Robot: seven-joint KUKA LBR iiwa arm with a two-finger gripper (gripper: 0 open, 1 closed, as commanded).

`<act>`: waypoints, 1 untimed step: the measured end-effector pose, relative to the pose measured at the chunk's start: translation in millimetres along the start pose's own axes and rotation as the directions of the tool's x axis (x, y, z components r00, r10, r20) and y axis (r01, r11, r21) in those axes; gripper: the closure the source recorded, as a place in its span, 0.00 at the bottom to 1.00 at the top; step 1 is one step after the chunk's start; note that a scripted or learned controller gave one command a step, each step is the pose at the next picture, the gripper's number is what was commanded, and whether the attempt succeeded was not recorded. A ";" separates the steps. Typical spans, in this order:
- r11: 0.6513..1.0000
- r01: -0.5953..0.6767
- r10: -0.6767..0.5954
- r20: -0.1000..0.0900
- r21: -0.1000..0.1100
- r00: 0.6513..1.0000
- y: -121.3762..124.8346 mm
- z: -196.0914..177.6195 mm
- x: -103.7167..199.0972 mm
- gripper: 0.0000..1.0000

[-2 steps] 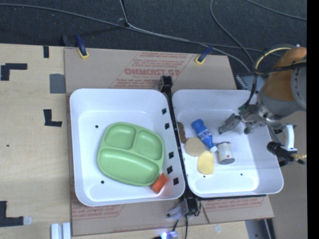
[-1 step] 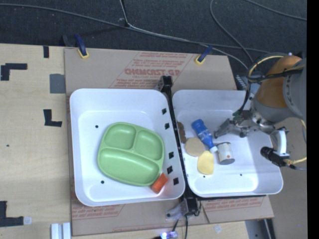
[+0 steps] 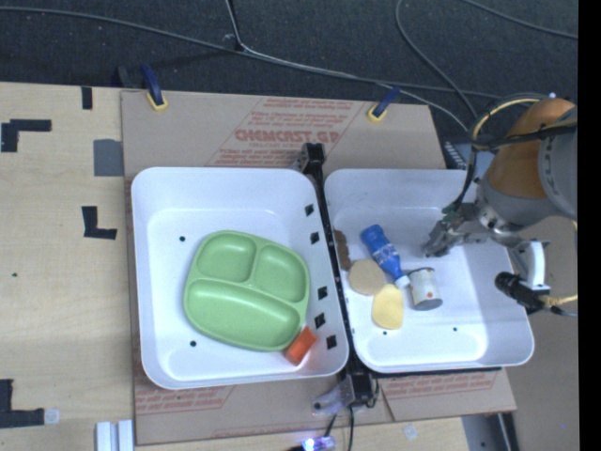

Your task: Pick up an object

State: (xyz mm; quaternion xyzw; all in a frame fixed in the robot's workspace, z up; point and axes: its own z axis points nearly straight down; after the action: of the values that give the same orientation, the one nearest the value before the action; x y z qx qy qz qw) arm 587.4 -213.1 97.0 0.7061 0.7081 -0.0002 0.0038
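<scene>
We see the hand (image 3: 441,241) low over the right white bin (image 3: 488,346); its grip we cannot tell; blue plastic bottle (image 3: 383,250) lies just left, beside a small grey cylinder (image 3: 424,289).

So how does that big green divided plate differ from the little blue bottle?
The green divided plate lies in the left bin and takes up much of its floor; the blue bottle lies in the right bin and is far smaller. The plate is broad and flat with three compartments; the bottle is slim and lies on its side, slanted. Both rest in shallow white bins, apart from the gripper.
</scene>
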 end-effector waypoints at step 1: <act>1.000 -0.002 0.002 -0.004 0.002 1.000 -0.2 -60.2 -7.7 1.00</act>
State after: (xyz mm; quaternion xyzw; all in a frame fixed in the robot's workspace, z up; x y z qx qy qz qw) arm 586.9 -220.5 157.2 0.7069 0.7073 0.0006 0.0018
